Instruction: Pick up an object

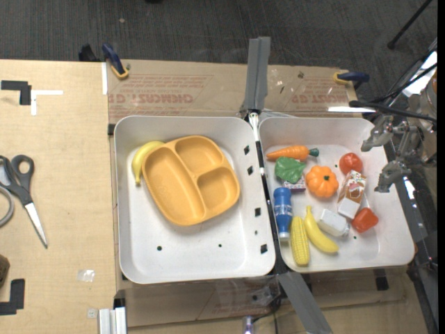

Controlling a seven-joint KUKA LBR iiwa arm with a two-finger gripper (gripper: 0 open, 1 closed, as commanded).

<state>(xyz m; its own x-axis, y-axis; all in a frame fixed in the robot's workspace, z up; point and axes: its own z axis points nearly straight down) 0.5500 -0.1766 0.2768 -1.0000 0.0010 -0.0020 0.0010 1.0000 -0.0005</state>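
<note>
— Where's the gripper (389,160)?

— At the right rim of the right-hand shallow white bin (389,256), its metal fingers spread apart with nothing between them.

— And the toys?

— All in that bin: an orange plastic carrot (290,152), a green leafy piece (289,169), a small orange pumpkin (322,181), a red tomato (350,163), a blue bottle (281,211), a yellow corn cob (299,239) and a yellow banana (320,234).

— The other bin?

— The left white bin (139,249) holds a yellow divided plate (189,179), another banana (143,157) tucked against its edge.
</note>
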